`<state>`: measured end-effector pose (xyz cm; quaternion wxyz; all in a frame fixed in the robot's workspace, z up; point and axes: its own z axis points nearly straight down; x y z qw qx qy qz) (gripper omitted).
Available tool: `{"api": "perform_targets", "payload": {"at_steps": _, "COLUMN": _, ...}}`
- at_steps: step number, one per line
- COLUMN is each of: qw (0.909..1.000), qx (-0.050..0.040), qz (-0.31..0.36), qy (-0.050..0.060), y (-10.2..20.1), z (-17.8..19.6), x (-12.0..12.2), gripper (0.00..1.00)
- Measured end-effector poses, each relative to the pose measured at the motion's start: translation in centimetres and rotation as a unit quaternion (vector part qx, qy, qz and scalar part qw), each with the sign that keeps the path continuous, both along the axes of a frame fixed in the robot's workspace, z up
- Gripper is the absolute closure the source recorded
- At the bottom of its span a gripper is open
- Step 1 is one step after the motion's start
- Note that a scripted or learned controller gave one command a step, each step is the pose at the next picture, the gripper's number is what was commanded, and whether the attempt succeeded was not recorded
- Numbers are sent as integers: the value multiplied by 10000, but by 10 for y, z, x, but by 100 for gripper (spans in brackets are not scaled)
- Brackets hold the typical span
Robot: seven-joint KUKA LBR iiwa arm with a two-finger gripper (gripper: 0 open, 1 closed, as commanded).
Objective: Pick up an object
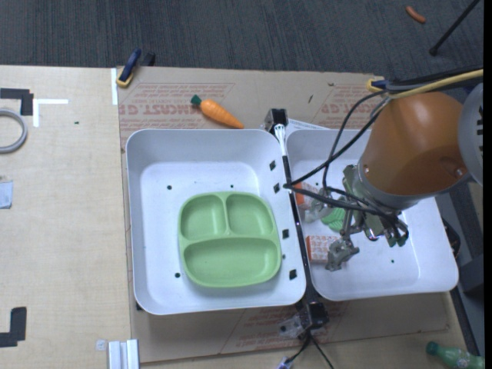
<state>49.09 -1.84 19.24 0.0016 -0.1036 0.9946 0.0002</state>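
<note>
— Has it picked something yet?

— I think not. The gripper (338,256) is low in the right bin (430,271), just beside an orange-white packet (319,244). If its fingers are open or closed, I cannot tell. Lifting is left.

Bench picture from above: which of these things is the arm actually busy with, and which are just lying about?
In the job:
- hand
- right bin
- small items under the hand, an orange-and-white packet and something green

Lying about:
- green divided plate in the left bin
- toy carrot on the cardboard
- green bottle
</note>
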Motion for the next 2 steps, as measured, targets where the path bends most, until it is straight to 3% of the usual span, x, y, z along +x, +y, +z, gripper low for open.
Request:
{"api": "perform_targets", "payload": {"at_steps": 1, "qw": 9954, "qx": -1, "qz": 956, "qy": -1, "y": 12, "z": 0, "x": 10, "gripper": 0}}
{"api": "perform_targets", "payload": {"at_steps": 2, "qw": 9803, "qx": -5, "qz": 1976, "qy": -3, "y": 3, "z": 0, "x": 0, "gripper": 0}}
